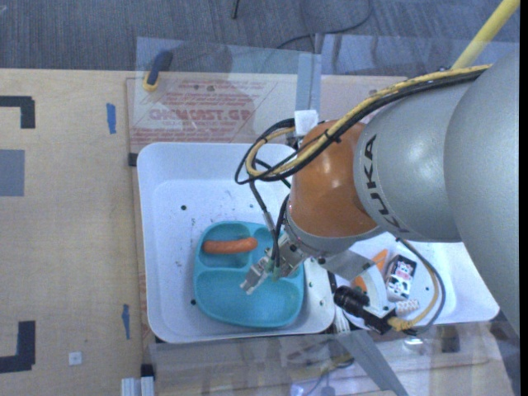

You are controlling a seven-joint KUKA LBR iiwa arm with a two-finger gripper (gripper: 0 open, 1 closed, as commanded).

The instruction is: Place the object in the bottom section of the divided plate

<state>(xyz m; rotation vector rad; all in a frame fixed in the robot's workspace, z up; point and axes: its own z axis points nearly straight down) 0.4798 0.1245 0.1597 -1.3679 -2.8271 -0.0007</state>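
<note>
Hot dog (230, 245) in plate's (247, 304) upper section; tool (262, 272) above plate.

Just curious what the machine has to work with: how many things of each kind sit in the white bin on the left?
Blue divided plate: 1
Orange sausage-shaped item, lying in the plate's upper-left section: 1
Total: 2

Robotics lab: wooden bench (66, 246) marked with blue tape (110, 118), white bins (157, 221), grey carpet floor (124, 7), loose cables (334, 2), KUKA arm (429, 139).
</note>
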